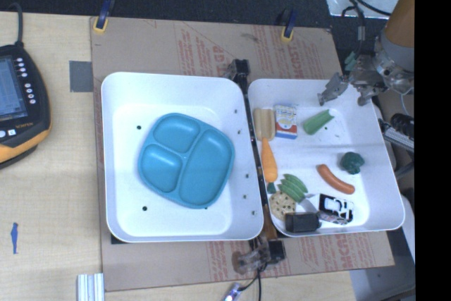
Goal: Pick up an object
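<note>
Grey two-finger gripper [347, 89] above far right corner of right-hand shallow white bin [384, 158], jaws spread wide, holding nothing. Green cylindrical toy vegetable [317, 121] just below, lying on bin floor. Nearby: small white carton [285, 118], orange carrot [268, 161], red sausage [335, 178], dark green broccoli floret [351, 162]. Blue three-compartment plastic plate [186, 159] in left-hand white bin [120, 208].

Grey metal hand [347, 90], black cables, orange band [403, 21] above wrist
</note>
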You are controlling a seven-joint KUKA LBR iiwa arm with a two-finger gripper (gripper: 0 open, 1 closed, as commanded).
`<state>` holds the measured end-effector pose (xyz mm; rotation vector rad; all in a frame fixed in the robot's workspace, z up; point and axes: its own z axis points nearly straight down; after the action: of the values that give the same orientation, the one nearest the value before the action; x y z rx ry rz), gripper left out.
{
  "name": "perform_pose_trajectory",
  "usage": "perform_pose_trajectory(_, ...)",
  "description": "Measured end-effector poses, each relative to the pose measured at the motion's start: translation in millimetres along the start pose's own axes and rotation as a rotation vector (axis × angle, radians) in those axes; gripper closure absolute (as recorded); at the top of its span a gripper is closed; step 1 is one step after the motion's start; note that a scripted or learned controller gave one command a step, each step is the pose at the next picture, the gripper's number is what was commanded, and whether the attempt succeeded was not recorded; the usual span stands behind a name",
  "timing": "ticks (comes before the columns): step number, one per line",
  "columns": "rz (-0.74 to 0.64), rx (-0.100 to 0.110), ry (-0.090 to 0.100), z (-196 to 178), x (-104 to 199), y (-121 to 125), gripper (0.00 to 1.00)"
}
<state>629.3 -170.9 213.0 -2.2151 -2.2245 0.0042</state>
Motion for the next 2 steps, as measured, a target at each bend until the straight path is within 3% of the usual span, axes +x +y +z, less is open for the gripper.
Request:
perform_pose_trajectory(1,0.000,0.002,-0.001,88,-33,-74,0.00)
perform_pose_trajectory(2,-0.002,0.001,0.001,122,12,-107,0.00)
